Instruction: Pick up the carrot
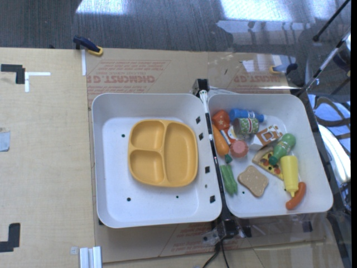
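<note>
Camera view, looking down at a slant. Pale wood bench (39, 166) with a sheet of brown cardboard (145, 74) laid under two shallow white bins. Black corner brackets sit on the bare wood at the far left, and a blue-and-yellow clamp (88, 44) rests at the cardboard's far edge. Beyond the bench, dark grey floor with patches of window light.

Left bin (106, 205): holds a yellow divided plate (164, 152), three compartments, lying flat near the middle.

Right bin (318, 166): crowded with toy food. The carrot (221, 140) lies along the bin's left wall, orange, lengthwise, with a red tomato-like piece at its far end and a green pod (228, 178) just beyond its near end. Close by: a blue bottle (246, 116), a small can, a pink round piece, a bread slice (253, 181), a pizza wedge, a yellow bottle (289, 173), and a sausage (295, 196) in the near right corner. Several touch; exact contacts are hard to read at this resolution.

Gripper: cannot tell its state from this view; nothing has hold of the carrot.
</note>
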`<action>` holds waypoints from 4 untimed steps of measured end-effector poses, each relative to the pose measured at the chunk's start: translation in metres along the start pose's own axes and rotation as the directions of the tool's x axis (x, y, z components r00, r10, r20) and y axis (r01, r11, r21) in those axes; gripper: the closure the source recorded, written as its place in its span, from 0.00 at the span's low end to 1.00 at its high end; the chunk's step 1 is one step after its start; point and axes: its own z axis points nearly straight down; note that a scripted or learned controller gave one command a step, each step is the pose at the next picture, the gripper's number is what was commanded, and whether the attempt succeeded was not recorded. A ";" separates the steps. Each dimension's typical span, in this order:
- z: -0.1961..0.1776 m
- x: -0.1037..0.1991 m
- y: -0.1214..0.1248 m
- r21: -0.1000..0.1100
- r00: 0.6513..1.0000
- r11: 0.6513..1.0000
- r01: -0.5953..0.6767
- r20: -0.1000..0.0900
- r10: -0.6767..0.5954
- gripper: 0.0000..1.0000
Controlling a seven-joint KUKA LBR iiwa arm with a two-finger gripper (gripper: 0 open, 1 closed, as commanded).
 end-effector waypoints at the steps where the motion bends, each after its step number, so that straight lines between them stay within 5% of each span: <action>1: -0.017 -0.006 -0.005 -0.001 0.993 0.993 -0.118 0.001 0.118 0.00; 2: -0.028 -0.010 -0.006 0.000 0.976 0.976 0.218 0.000 -0.218 0.00; 3: 0.018 -0.002 -0.012 0.003 0.797 0.797 0.603 0.001 -0.603 0.00; 4: 0.111 0.004 -0.006 0.007 0.694 0.694 0.720 -0.002 -0.720 0.00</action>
